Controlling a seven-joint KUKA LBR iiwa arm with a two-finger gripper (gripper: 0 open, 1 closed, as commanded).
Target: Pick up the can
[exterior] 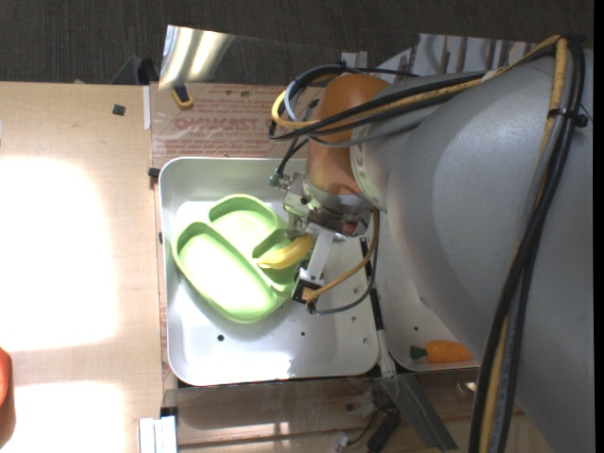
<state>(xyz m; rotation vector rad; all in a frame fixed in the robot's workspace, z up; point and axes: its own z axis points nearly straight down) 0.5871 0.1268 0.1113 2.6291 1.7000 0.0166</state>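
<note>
Gripper [304, 276] hovering over right rim of green divided dish [226, 272] in white bin [236, 361], beside banana [286, 252]; claw state unclear.

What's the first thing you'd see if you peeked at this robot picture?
The huge grey arm fills the right side, with its orange band near the top middle. Below it, its gripper reaches into a white bin, right at the edge of a bright green divided dish where something yellow lies.
</note>
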